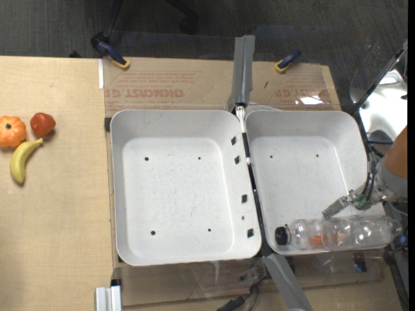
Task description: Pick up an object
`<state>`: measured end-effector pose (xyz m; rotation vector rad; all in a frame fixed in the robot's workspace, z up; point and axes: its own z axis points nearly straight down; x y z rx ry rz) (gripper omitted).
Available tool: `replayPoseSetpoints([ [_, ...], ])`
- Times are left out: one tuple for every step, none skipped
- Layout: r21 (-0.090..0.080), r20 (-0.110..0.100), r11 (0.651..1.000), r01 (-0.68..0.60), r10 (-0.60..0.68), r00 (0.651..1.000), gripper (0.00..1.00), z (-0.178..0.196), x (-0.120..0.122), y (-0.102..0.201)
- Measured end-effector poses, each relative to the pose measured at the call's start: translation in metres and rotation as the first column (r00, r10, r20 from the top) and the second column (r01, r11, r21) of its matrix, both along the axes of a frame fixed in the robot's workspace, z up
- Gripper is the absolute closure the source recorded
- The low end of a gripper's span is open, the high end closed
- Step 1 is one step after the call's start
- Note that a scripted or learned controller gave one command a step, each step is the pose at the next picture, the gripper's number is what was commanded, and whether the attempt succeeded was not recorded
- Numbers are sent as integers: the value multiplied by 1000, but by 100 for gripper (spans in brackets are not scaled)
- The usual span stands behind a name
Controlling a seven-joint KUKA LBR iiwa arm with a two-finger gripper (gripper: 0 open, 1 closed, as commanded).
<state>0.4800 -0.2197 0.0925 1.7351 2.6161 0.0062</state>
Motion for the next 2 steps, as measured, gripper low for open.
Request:
replayPoseSetpoints([
  [-4, -2, 996, -87, 87, 996, 0, 98, -1, 17],
  [-4, -2, 995, -98, 98, 995, 0, 143, 19, 32],
])
